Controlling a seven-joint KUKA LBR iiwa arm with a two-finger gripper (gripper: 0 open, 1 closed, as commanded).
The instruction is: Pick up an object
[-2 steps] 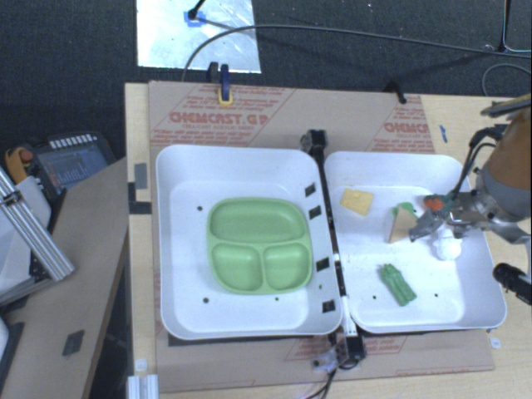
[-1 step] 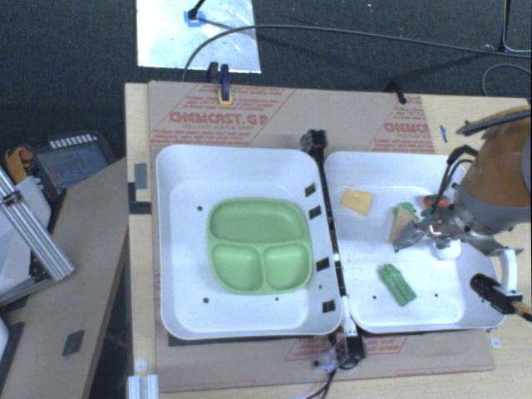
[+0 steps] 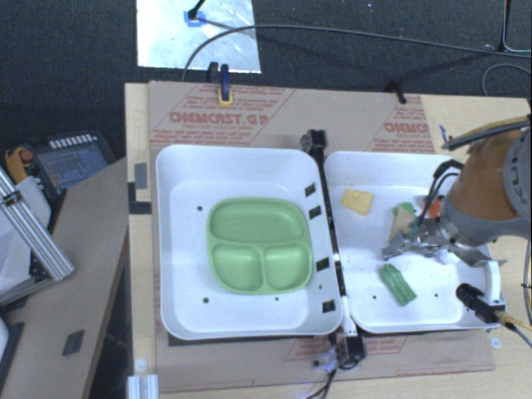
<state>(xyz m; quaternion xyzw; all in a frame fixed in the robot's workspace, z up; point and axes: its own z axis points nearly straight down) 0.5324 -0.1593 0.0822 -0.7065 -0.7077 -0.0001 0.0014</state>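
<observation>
Camera view, looking down at a slant on the bench: two shallow white bins sat side by side on a brown cardboard sheet, the left bin [image 3: 179, 223] and the right bin [image 3: 432, 306] touching along a dark central divider. In the left bin lay a pale green sectioned tray [image 3: 258, 243], flat, roughly centred, with one wide compartment at the far side and two smaller ones nearer the camera. The right bin held the loose objects: a yellow block [image 3: 358, 201] near its far-left part, well apart from the others; a green elongated block [image 3: 398, 284] lying at a slant toward the near side; and a small tan and green piece [image 3: 404, 215] close by the gripper's far side. The arm [image 3: 490, 191], grey with its orange band, came in from the right edge and was lowered into the right bin. The gripper [image 3: 405, 246] sat low over the bin floor between the tan and green piece and the green elongated block, just above the latter. Whether it was spread or closed could not be told; metal parts and cabling blurred together there, and no object was seen held.
</observation>
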